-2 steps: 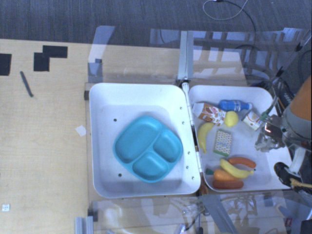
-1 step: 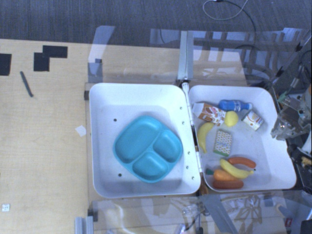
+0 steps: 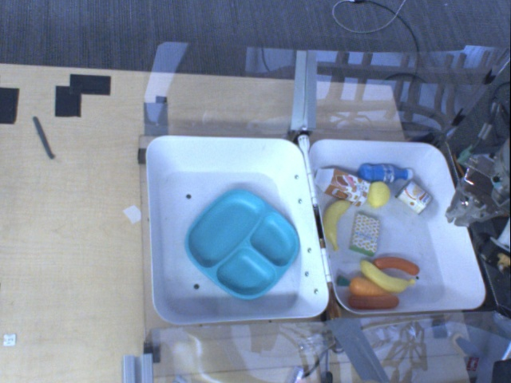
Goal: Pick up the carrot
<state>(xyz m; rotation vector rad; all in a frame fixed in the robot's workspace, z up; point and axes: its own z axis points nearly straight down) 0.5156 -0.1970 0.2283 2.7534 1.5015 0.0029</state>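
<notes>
Pale wood-grain bench top (image 3: pixel 72 254) carries two shallow white bins side by side, with dark ribbed carpet beyond the far edge and a thin cable looping across it. Black tape patches (image 3: pixel 80 94) and a short grey stick (image 3: pixel 43 136) lie on the wood at the left.

The left bin (image 3: pixel 168 214) is smooth moulded plastic with rounded corners; in it sits a glossy blue divided plate (image 3: pixel 243 242), rounded and split into three shallow compartments.

The right bin (image 3: pixel 455 262) holds a cluster of toy foods. The carrot (image 3: pixel 371 288), a smooth orange tapered piece, lies near the bin's front edge, touching a reddish sausage shape (image 3: pixel 375 302) below it and a curved yellow banana (image 3: pixel 383 278) just above. A second sausage (image 3: pixel 397 265) lies beside that banana. Farther back are another yellow banana (image 3: pixel 335 222), a small speckled card-like packet (image 3: pixel 365 233), a printed carton (image 3: pixel 345 185), a round lemon (image 3: pixel 378 195), a blue bottle (image 3: pixel 385 172) on its side, and a small white cup (image 3: pixel 413 197).

The gripper (image 3: pixel 471 194), grey metal and angular, hangs at the right bin's right rim, well apart from the carrot. Whether its fingers are spread or closed cannot be told.
</notes>
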